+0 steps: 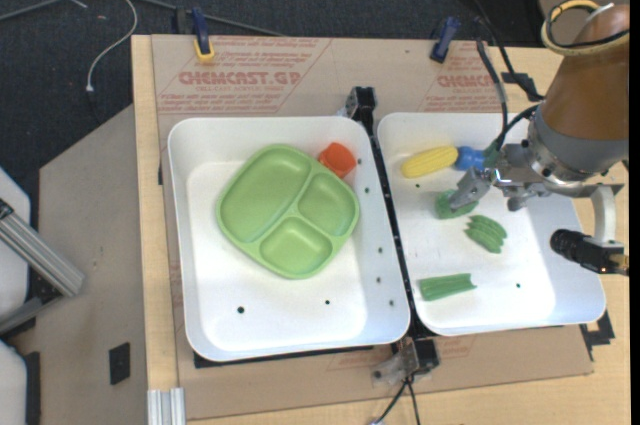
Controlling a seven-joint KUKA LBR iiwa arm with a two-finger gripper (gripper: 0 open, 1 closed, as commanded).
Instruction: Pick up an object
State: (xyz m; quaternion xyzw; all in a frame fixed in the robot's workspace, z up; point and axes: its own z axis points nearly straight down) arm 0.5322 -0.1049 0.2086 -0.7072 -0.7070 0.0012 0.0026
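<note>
So the claw (470, 196) is down in the right bin (560, 313), sitting right on a small green piece (447, 206) that pokes out just to its left. Hard to say what that piece is, it's half hidden. Whether the claw is wide, narrow or actually pinching it, nobody can tell from this angle, so the pick can't be called done. Nothing looks lifted; everything seems to rest on the bin floor. Best guess: it's at the grab stage, with the close and the lift left to do.

The green piece looks like it runs at a slant, low end away from the claw to the left, though that's a rough read.

Other stuff around the claw: a corn cob (429, 162) just up and left, lying roughly sideways, a bean pod (487, 233) just below, another green stick (445, 287) further down. The green plate (287, 210) and an orange thing (338, 158) are well off to the left in the other bin (200, 313).
</note>
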